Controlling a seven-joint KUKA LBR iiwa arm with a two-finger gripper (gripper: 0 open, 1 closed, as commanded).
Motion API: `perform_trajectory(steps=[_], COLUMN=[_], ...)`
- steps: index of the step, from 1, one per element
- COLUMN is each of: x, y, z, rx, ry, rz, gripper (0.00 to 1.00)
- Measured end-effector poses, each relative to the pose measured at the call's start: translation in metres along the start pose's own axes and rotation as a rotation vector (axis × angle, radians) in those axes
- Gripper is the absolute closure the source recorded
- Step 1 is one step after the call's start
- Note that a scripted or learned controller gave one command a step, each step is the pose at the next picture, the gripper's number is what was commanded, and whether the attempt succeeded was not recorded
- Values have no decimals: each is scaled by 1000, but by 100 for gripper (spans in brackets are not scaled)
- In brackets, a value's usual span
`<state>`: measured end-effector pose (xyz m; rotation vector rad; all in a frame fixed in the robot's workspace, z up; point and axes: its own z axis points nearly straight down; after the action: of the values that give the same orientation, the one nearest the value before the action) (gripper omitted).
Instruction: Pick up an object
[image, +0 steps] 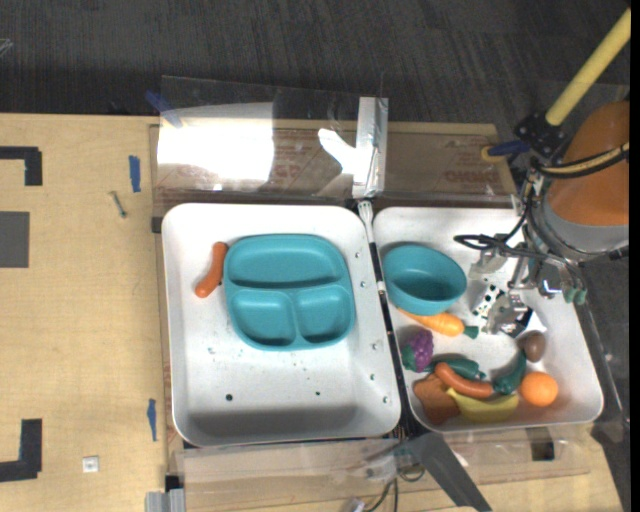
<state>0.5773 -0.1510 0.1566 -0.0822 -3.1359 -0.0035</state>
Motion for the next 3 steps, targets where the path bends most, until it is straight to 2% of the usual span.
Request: perform_trajectory(steps=[1,2,3], x=[21,-30,-14], y=[44,34,48], z=[66,65,65], rx=[2,5,4], ry=[-23,-24,-23], rz=[40,-70,-60], gripper=[0,0,0])
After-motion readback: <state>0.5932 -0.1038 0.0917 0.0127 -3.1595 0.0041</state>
